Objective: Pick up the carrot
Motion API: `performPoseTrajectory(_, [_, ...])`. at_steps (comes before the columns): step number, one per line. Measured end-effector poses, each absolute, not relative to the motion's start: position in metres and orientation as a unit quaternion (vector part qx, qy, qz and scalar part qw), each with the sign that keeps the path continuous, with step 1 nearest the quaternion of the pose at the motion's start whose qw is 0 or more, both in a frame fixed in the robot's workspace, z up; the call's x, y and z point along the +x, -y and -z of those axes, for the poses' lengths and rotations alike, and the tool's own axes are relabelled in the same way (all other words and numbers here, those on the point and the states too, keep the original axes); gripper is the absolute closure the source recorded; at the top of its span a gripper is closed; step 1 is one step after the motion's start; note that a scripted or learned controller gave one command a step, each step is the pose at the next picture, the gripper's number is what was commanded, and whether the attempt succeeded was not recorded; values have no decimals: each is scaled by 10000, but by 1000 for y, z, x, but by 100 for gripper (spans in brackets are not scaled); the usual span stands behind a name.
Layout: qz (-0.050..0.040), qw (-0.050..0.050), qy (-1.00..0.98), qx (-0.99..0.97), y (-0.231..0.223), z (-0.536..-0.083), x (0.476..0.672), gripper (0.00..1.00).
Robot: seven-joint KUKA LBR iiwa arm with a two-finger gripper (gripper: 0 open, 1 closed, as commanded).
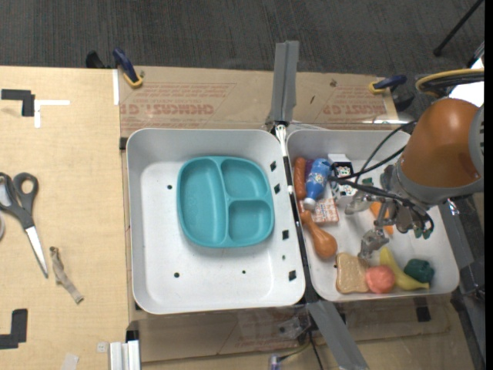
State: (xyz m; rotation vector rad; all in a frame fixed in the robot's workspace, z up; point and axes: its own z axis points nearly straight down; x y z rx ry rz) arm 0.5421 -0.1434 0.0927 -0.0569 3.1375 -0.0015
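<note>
In the right bin (443,245), a bright orange piece, which I take for the carrot (376,207), peeks out beside the wrist, and the arm hides most of it. My gripper (375,243) hangs low over the middle of this bin, just below that orange piece and just above the banana (397,270). From this angle nothing can be made out in the gripper's grasp.
The right bin is crowded: a long orange-red sausage-like item (299,176), a blue bottle (316,179), a drumstick (320,238), a bread slice (350,274), a pink item (379,280) and a green item (420,269). A teal divided plate (226,201) lies in the left bin (154,268). Scissors (27,214) lie on the bench at the left.
</note>
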Motion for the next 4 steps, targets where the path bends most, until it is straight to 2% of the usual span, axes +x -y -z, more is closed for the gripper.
performPoseTrajectory(1, [9,34,-9998,-200,142,-102,544,100])
performPoseTrajectory(2, [5,24,-9982,-595,199,-93,572,100])
performPoseTrajectory(3, [3,27,-9828,-1845,164,-103,600,100])
performPoseTrajectory(4, [6,22,-9783,-2070,222,-111,557,100])
